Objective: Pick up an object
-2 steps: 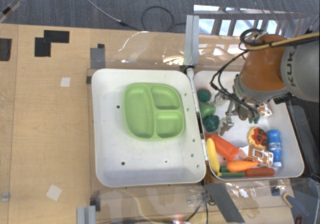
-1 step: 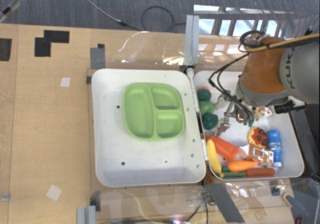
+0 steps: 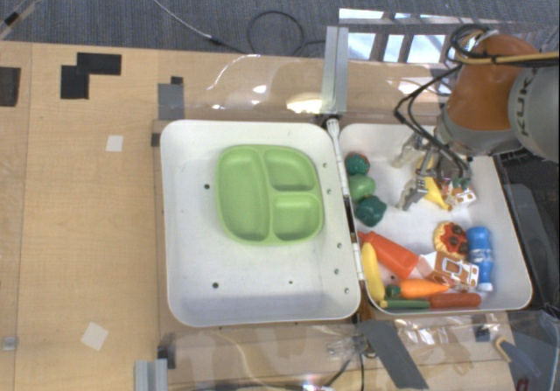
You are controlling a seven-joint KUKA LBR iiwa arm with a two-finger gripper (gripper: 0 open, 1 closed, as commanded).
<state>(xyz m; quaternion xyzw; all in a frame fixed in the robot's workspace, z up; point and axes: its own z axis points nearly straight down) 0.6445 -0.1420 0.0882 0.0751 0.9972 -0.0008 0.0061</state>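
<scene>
In the right bin (image 3: 385,146), hovering low with the gripper (image 3: 425,192) over a small yellow toy (image 3: 437,195), fingers spread rather than clamped, probably lining up to close on it. Lying toward the bin's far end, looking yellow-orange, touching a white-and-red piece (image 3: 463,198).

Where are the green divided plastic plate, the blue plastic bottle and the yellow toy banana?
Green divided plastic plate (image 3: 267,194), camera view: central ridge.
Blue plastic bottle (image 3: 479,254), camera view: body.
Yellow toy banana (image 3: 372,274), camera view: middle.

arm (image 3: 525,101) cut off at right edge, claw (image 3: 429,184) grip unclear
</scene>
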